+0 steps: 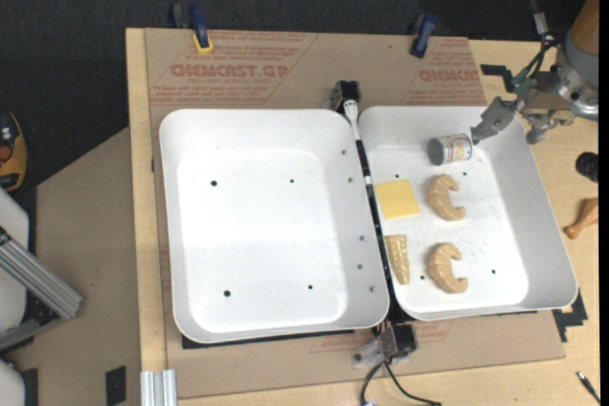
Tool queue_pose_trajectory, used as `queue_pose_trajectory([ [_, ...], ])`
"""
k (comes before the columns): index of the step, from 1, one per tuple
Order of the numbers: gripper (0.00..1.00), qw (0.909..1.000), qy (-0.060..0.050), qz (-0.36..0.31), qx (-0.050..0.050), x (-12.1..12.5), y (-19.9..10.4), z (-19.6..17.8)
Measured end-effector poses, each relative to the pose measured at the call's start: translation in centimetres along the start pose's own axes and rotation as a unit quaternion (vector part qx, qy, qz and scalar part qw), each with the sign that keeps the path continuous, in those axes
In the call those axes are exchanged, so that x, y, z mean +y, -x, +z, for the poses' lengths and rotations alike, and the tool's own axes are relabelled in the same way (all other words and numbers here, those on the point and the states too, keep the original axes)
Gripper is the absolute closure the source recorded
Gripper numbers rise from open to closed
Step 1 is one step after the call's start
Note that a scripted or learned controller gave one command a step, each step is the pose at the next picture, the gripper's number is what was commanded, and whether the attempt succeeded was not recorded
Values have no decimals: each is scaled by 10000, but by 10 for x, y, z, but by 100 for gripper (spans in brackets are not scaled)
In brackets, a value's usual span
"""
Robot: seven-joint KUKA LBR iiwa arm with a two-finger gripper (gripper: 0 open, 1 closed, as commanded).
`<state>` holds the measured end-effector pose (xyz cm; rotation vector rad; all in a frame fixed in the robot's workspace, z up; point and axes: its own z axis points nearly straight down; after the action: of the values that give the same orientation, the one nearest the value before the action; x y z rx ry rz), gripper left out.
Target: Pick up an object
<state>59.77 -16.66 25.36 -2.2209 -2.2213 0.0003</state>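
- Far left, the left bin sits on the surface, white with a few dark dots on its floor.
- Behind it, red print on the brown board reads "CHEMCAST GP", with a blue-and-yellow clamp at the back edge.
- The same red print shows again behind the right bin, only partly readable, beside a blue clamp.
- Into the right bin now: a yellow square block lies flat near the divider.
- Just in front of it, a small tan bar, long axis running front to back.
- Further back, a small grey can lies on its side, long axis left to right; its label is too small to read.
- Two croissant-shaped pieces: one mid-bin, one nearer the front, both opening toward the right.
- End effector at the bin's back right corner, one finger reaching just beside the can; open or closed, can't tell.
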Motion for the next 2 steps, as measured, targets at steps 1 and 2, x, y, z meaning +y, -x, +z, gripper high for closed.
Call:
queue_pose_trajectory([
  [1,0,10000,-31,-6,13,10,-28,177],
  [2,100,10000,21,5,-8,12,-26,158],
])
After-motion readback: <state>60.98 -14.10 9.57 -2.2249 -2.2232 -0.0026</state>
